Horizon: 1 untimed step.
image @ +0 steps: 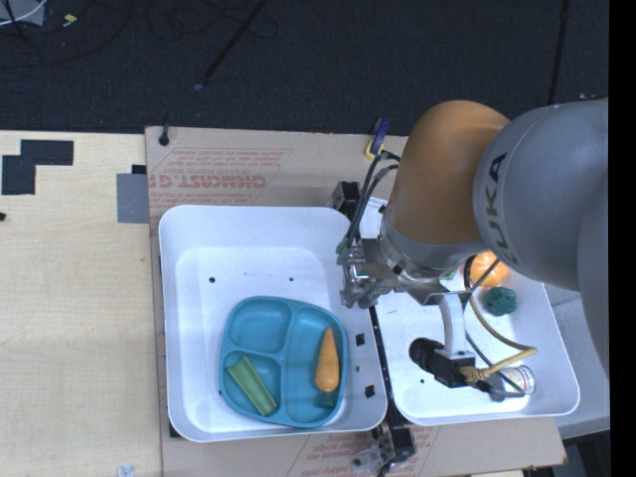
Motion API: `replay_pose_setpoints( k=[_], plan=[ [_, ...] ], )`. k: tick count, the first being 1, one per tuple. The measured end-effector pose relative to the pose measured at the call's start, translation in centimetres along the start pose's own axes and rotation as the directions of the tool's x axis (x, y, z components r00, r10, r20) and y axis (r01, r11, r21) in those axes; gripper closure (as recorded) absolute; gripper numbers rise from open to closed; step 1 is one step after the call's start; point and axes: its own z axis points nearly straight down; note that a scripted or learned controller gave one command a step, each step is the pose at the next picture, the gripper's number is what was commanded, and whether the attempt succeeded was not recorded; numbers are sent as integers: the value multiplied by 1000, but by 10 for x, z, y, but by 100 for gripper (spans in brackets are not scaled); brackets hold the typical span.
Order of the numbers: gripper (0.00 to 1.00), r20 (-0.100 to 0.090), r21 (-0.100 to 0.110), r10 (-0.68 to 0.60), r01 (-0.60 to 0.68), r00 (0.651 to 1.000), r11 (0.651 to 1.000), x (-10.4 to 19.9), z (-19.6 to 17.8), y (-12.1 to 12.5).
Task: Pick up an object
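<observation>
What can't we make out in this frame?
1. Orange object, camera view: mostly hidden behind the arm; shape and kind unclear.
2. Right bin, camera view: the arm covers much of its floor; what lies beneath can't be told.
3. Teal object, camera view: too small to identify.
4. Green piece in the blue tray, camera view: too blurred to name.

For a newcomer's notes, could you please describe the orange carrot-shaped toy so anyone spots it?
Look in the white bin on the view's left, at the teal divided plastic plate. The orange carrot-shaped toy lies in its right compartment; the only other item on the plate, a green stick, lies lower left.
</observation>
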Motion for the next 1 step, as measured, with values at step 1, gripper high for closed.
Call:
replay_pose_setpoints(
  k=[1],
  plan=[
    [100, 1, 2, 3, -3, 1000, 1000, 23, 24, -7]
  ],
)
